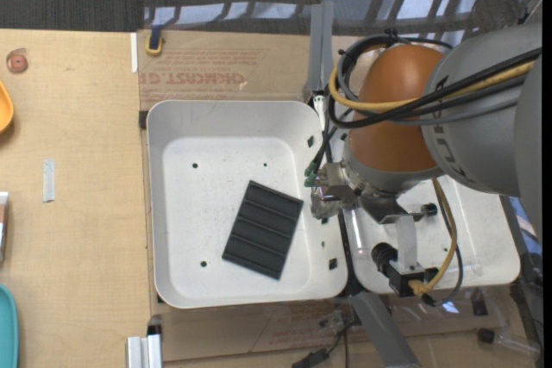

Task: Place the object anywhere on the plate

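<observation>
A dark grey ribbed rectangular plate (263, 229) lies flat and slightly turned in the lower middle of the left white bin (164, 185). My gripper (328, 199) hangs low over the divide between the two bins, just right of the plate's upper right corner. The arm's orange band (395, 109) and grey wrist sit above it and hide most of the right bin (487, 258). I see no loose object in either bin, and whatever lies under the arm is hidden.
Yellow and black cables (448, 258) loop around the wrist over the right bin. A cardboard sheet (224, 69) lies behind the bins. On the wooden bench at left are an orange item (4, 112) and a teal item (7, 327) at the edge.
</observation>
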You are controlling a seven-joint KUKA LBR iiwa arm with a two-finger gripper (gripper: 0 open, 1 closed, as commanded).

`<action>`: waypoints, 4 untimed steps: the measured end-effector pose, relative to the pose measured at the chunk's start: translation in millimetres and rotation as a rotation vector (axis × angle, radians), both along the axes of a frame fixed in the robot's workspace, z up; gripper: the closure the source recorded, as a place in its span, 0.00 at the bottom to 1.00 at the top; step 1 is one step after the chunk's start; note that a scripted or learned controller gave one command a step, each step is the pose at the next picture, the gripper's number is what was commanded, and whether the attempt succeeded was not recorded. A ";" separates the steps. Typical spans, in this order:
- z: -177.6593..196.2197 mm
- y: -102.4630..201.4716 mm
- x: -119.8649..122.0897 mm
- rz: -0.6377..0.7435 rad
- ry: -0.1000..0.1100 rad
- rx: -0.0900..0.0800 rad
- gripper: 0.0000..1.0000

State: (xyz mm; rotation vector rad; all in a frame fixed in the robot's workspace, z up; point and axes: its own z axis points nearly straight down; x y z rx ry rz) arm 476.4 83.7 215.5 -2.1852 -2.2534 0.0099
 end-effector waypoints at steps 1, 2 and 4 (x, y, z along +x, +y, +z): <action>101.7 100.2 3.1 0.021 -0.003 -0.001 1.00; 88.4 14.2 33.9 -0.242 -0.002 -0.003 1.00; 11.1 77.6 0.7 -0.173 -0.002 -0.002 0.00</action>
